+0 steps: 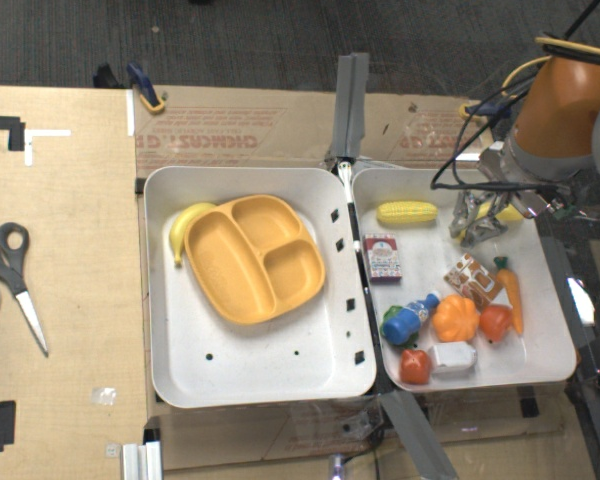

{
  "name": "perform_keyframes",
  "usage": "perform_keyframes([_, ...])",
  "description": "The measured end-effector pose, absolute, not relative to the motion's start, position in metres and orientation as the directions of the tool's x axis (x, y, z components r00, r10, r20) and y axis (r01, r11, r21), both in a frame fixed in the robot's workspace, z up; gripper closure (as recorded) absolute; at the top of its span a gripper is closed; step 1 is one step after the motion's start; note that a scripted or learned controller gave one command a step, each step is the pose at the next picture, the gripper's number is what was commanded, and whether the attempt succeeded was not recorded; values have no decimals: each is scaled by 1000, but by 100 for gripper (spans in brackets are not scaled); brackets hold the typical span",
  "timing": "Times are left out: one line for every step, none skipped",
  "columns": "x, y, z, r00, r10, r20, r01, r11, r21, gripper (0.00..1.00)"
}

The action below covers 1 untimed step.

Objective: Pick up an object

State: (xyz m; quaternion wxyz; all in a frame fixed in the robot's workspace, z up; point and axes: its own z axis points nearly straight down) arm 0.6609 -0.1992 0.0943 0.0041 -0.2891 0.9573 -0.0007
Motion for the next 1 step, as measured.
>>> perform_keyframes([661, -199, 94, -833, -553, -8, -553, 833, -4, 0])
